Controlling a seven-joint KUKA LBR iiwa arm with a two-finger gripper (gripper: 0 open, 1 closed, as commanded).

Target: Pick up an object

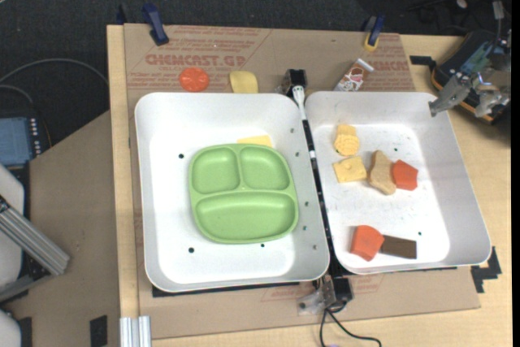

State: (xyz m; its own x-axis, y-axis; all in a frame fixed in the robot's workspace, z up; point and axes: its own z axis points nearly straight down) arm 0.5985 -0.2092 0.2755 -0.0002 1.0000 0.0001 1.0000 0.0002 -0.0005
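While the orange block [366,242] and brown bar [399,247] lay nearest in the right bin [455,199], other candidates (cheese [351,170], biscuit [381,173]) sat beyond; the gripper [449,101] waited past the far rim, clear of everything.

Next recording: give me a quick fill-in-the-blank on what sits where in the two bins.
1. The green divided plate lies in the ____ bin.
2. The brown block touches an ____ block near the right bin's front edge.
3. The green plate has ____ compartments.
4. A yellow piece pokes out from behind the ____.

Missing words: left; orange; three; green plate
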